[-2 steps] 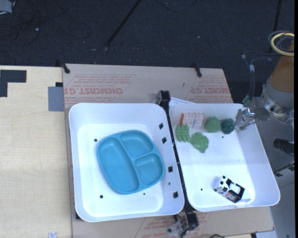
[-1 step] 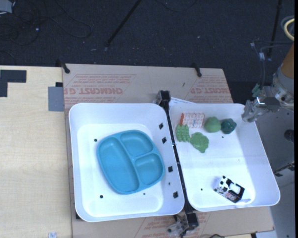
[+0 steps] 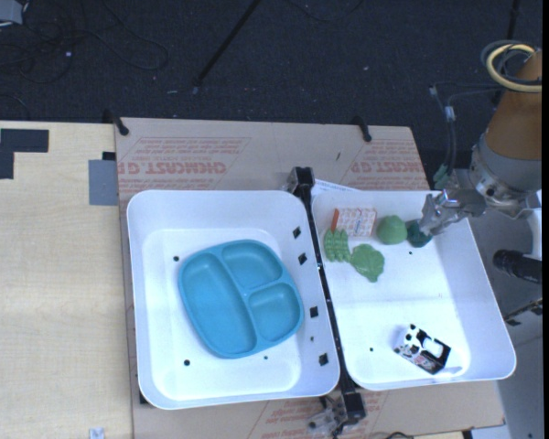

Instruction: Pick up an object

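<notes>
Left bin (image 3: pixel 156 245): one blue divided tray (image 3: pixel 240 295), lying flat near the middle. Right bin (image 3: pixel 480 286): a small printed box (image 3: pixel 355 220), a green ball (image 3: pixel 392 230) and two green toys (image 3: pixel 337 243) (image 3: pixel 369 262) grouped at the far end; a black-and-white item (image 3: pixel 422 348) apart near the front. Gripper (image 3: pixel 427 231): low at the far right of the right bin, just beside the ball, a teal bit at its tip; grip state cannot be told.
</notes>
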Controlling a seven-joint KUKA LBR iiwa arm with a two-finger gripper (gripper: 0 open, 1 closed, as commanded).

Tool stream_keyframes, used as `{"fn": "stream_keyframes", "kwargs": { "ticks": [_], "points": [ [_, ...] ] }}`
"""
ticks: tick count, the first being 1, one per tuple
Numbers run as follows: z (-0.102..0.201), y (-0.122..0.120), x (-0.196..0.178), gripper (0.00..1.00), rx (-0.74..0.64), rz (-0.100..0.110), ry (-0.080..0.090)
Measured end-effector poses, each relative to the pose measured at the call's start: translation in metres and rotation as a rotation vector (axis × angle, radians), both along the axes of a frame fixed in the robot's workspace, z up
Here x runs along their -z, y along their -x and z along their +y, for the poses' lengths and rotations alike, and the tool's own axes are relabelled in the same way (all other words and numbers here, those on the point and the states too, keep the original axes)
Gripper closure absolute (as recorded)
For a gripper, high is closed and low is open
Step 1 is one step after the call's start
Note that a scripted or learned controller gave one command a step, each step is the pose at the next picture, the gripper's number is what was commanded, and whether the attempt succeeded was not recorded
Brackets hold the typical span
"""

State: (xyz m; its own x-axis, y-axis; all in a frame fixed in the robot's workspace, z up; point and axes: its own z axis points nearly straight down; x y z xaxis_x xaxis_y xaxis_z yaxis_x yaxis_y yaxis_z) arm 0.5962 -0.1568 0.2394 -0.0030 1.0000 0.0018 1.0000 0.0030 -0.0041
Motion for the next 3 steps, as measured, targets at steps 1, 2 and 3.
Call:
{"fn": "stream_keyframes", "kwargs": {
  "ticks": [1, 2, 3],
  "points": [
    [0.050, 0.019, -0.002, 1.00, -0.001, 0.000, -0.001],
    [0.103, 0.030, -0.008, 1.00, -0.001, 0.000, -0.001],
    [0.154, 0.037, 0.006, 1.00, 0.000, 0.001, 0.000]
  ]
}}
